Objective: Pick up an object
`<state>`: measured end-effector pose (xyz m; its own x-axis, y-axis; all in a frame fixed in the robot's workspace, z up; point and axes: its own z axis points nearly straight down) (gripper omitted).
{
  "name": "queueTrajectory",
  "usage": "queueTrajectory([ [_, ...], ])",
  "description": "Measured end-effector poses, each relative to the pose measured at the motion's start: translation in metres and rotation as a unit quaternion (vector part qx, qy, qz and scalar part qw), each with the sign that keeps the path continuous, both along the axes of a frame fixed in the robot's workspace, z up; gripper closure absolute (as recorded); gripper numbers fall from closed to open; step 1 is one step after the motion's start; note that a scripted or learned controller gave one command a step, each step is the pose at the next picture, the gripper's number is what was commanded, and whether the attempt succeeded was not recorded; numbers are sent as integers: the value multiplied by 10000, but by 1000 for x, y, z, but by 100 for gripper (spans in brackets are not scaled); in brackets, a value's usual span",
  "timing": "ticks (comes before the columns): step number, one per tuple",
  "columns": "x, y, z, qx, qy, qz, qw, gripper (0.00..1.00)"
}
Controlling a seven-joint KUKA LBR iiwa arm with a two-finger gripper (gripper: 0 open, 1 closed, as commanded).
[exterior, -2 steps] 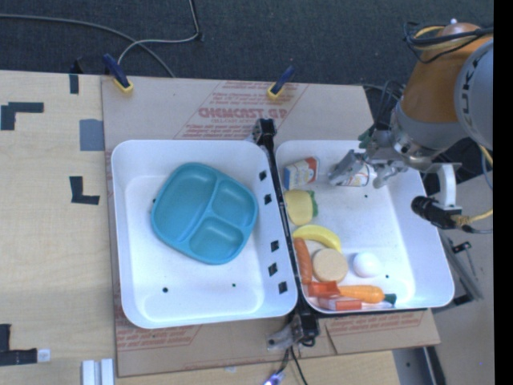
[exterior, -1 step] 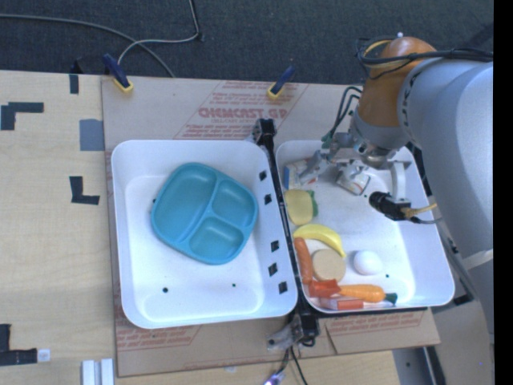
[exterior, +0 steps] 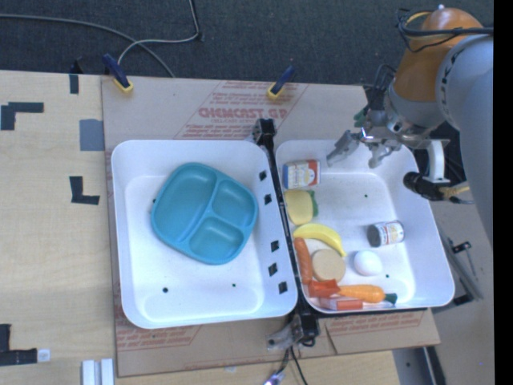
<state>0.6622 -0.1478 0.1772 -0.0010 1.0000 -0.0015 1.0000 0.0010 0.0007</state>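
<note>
Camera view from above: the gripper (exterior: pixel 357 147) hovered with fingers spread apart and holding nothing over the right bin (exterior: pixel 425 247), where a banana (exterior: pixel 320 236) lay among toy foods.

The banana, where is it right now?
The banana lies in the right bin, near its left wall, just below the yellow-green burger and above the round biscuit.

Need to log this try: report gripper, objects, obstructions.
Two-finger gripper open, nothing between fingers, above right white bin's far edge. Toy food clustered along its left wall; small jar lies apart. Nothing blocking.
</note>
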Motion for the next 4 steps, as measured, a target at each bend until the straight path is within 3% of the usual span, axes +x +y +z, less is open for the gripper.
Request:
queueTrajectory([
  [1,6,47,-92,1,6,3,10000,0],
  [4,6,47,-92,0,-2,4,10000,0],
])
